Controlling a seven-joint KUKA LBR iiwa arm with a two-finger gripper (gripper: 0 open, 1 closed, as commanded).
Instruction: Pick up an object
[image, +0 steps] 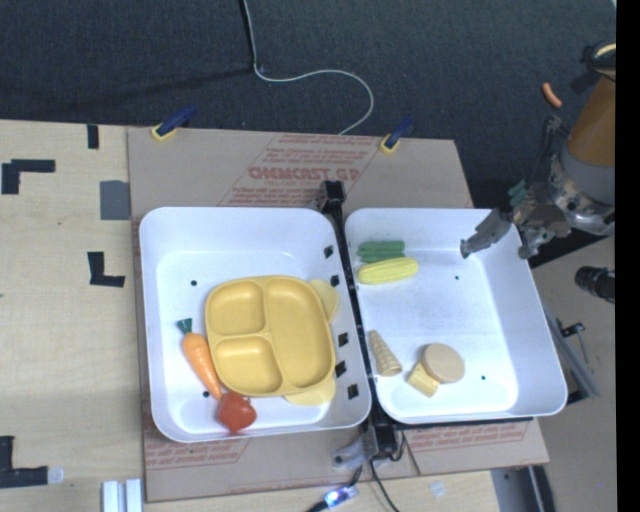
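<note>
The gripper (497, 232) is hovering at the right bin's (530, 330) two o'clock rim, its jaw state impossible to tell, while the corn cob (388, 270) is lying at ten o'clock beside a green vegetable (380, 249).

Red printed letters stand on the brown cardboard sheet (290, 172) under the two bins, at 12 o'clock of the left bin (160, 232). They are seen upside down and too blurred to read.

One fixed overhead camera, seemingly slightly slanted, views both bins (160, 300)
</note>
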